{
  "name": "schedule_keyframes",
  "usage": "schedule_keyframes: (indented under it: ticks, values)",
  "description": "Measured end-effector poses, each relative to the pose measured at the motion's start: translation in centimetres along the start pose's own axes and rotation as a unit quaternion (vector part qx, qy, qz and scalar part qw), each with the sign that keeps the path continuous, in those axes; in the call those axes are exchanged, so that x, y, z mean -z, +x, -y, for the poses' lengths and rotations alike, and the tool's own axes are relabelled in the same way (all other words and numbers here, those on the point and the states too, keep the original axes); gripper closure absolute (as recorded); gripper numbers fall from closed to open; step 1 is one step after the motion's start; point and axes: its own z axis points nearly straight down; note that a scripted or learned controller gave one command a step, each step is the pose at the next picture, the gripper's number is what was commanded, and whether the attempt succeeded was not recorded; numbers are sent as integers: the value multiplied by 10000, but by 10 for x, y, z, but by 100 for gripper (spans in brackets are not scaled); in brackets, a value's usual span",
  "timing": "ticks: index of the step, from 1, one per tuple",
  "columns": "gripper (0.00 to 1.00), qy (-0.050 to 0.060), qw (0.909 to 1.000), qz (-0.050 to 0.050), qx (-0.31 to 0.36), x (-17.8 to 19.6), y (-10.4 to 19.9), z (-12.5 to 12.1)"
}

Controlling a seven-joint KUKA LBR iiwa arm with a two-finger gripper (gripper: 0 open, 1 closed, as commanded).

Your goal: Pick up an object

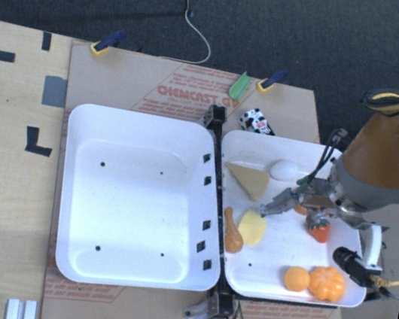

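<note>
Seen from the fixed overhead camera, the grey arm with its orange band [385,149] reaches in over the right-hand shallow white bin [269,286], and its two-finger gripper [277,205] hangs low near that bin's middle; the dark fingers look slightly apart with nothing between them, though at this size that is hard to be sure of. Taking the right bin as landmark, the pale yellow rounded piece [252,228] lies inside it just below the fingertips, toward the shared wall. A tan wedge [249,179] sits toward the bin's far side, beside a white egg-shaped object [285,170]. A brown pear-like toy [231,233] rests against the shared wall, an orange ball [297,278] and an orange pumpkin-shaped toy [327,283] lie at the near edge, and a small red piece [317,229] sits under the wrist. The yellow piece is probably the likeliest target: light, stiff plastic, smooth and apt to slip, best pinched across its narrower width.
</note>
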Motion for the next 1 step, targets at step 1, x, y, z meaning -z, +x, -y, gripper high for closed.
schedule_keyframes:
  ticks: [1]
  values:
    - [0,-36,10000,21,-29,-111,11,11]
